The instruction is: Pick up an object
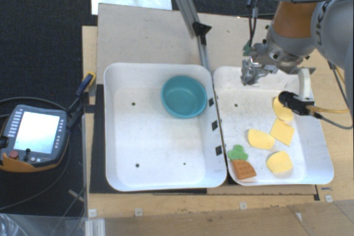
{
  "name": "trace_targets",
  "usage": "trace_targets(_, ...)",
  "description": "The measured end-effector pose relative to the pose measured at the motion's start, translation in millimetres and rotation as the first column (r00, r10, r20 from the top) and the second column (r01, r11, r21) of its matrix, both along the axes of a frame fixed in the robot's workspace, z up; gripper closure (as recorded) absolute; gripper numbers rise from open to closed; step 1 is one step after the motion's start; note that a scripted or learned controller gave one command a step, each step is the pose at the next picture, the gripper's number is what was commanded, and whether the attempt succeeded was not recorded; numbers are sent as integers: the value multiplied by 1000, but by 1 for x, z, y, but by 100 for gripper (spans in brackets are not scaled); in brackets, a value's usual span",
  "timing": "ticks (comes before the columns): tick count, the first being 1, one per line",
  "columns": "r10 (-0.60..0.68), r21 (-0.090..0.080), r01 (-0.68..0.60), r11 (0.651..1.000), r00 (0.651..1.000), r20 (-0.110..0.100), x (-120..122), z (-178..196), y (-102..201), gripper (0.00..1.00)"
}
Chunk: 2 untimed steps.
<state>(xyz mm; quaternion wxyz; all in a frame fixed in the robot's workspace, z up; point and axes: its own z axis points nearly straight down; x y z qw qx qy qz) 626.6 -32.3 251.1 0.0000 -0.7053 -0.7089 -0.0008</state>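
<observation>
A dark carpeted floor is seen around a tan bench (144,36), and on the bench two shallow white bins are set side by side. The left bin (127,146) has a teal bowl (184,96) sitting upright near its far right corner. The right bin (315,168) holds the pickable stuff — four yellow pieces are scattered through its right half: one (282,111) partly covered by a black fitting (295,102) on the arm, a squarish one (282,132) just below it, an oval one (260,140) to its left, and a rounder one (279,162) closest to the near edge. A toy carrot (241,166) with a green top is parked in the near left corner of that bin, right against the divider. The gripper (251,75) is hung over the far end of the right bin, well apart from every piece, with nothing seen between its tips — whether it's spread or closed can't be told from this angle. A teach pendant (34,136) with a lit screen is lying on the floor off to the left.
</observation>
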Motion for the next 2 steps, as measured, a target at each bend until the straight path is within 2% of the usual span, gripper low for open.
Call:
trace_targets(1, -1, 0, 1, 1000, 1000, 0, 20, 0, 42, 100)
trace_targets(2, 0, 0, 0, 1000, 1000, -2, 33, -17, 97, 100)
